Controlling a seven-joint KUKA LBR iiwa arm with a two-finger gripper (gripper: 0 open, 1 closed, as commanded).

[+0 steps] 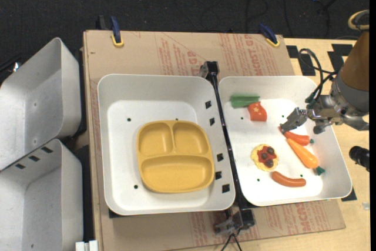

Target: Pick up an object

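Your grey arm with its orange band [356,70] enters at the right edge of the frame, mid-height, wrist angled down and leftward. Its dark two-finger tool [292,122] points toward lower left, tips splayed slightly apart, nothing between them.

1 fixed camera above the bench [176,47] looks down aslant.

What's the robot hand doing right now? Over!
Gripper hovering over right white bin, nothing between fingers. Small red toy pepper just below, orange toy carrot beside it. Nothing blocking.
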